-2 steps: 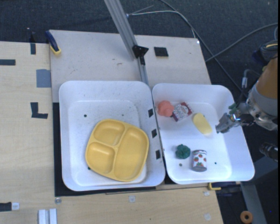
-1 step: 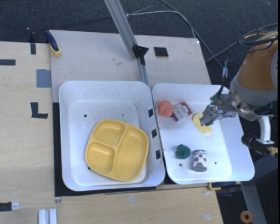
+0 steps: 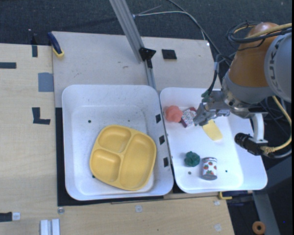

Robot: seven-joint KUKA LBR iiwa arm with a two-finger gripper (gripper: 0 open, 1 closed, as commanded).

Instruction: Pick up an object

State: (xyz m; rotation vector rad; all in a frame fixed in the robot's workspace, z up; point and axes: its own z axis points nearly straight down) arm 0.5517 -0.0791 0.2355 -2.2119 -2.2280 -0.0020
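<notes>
light wooden bench (image 3: 19,131) bears two white bins side by side. left bin (image 3: 78,131) holds one yellow divided tray (image 3: 123,156). right bin (image 3: 235,175) holds five small things: one pink lump (image 3: 173,113), one small silver-and-red packet (image 3: 188,117), one pale yellow block (image 3: 213,130), one green clump (image 3: 191,158), one patterned can (image 3: 209,168). gripper (image 3: 202,116) hangs low over the right bin, just beside the packet and above the yellow block; whether its fingers are wide or narrow, i cannot tell.

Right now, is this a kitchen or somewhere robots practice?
Probably a robot practice lab: a grey and orange robot arm reaches over two shallow white plastic bins on a taped wooden bench, with loose cables behind.
</notes>
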